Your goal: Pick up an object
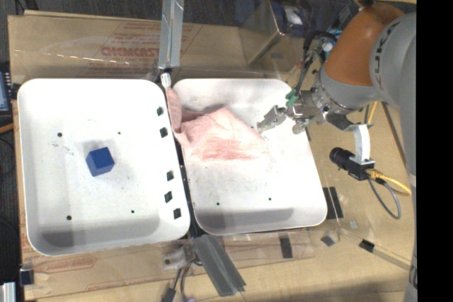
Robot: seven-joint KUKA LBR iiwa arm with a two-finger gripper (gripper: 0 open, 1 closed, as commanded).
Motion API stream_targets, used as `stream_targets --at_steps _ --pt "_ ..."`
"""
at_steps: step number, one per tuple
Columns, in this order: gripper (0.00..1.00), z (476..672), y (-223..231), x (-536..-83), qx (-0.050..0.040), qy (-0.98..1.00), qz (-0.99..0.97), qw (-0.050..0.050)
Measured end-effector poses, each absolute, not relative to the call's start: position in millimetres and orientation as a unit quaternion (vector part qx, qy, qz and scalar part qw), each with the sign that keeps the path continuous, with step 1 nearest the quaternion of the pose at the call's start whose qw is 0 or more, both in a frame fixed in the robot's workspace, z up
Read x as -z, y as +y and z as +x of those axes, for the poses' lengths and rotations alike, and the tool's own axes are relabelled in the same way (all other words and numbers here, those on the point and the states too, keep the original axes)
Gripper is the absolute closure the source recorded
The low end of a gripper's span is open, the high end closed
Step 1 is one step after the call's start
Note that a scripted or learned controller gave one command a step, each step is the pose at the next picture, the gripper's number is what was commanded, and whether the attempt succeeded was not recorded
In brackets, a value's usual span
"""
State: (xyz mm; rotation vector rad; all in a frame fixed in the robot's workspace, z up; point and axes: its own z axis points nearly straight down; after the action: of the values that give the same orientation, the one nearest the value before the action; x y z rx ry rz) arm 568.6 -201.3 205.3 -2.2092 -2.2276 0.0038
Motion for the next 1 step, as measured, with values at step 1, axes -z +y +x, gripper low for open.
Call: stream_targets --at_steps 1 --pt "0.0 580.4 -208.7 -102.4 -0.0014 -0.733 -0.68 0.002"
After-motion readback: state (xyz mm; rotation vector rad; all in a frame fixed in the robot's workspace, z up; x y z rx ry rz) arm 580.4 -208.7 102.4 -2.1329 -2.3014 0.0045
